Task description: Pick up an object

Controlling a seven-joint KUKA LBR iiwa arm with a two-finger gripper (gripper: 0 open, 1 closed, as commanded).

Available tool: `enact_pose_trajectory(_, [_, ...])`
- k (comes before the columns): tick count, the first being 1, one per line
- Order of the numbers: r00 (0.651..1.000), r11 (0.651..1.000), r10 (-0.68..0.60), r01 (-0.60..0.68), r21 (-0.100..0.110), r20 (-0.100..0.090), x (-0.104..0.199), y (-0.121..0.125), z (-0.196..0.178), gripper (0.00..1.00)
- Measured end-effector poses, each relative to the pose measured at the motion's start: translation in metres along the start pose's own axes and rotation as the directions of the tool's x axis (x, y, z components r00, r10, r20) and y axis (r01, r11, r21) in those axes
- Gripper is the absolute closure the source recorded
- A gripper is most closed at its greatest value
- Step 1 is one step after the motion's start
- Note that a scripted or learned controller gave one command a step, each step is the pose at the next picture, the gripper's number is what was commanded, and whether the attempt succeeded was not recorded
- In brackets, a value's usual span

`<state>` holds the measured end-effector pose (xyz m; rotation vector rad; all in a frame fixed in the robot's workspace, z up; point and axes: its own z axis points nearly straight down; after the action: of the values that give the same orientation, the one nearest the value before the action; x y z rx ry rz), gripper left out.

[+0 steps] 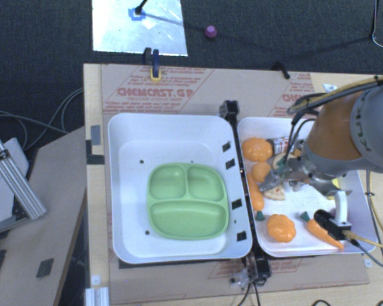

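I see the arm (345, 132) reaching over the right bin (354, 247). Inside it, my claw (272, 182) (open or closed, I cannot tell) sits low beside an orange fruit (257, 149), with a carrot (324, 232) toward the near rim.

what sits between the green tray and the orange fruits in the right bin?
Camera view: the two bins' adjoining walls, with black clips. Green tray left, orange fruits right.
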<state>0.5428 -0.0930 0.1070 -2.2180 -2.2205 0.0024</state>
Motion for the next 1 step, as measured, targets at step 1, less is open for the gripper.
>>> enact_pose_trajectory(1, [1.000, 1.000, 0.005, -0.005, -0.013, 0.010, -0.0045, 0.0025, 0.0210, 0.00])
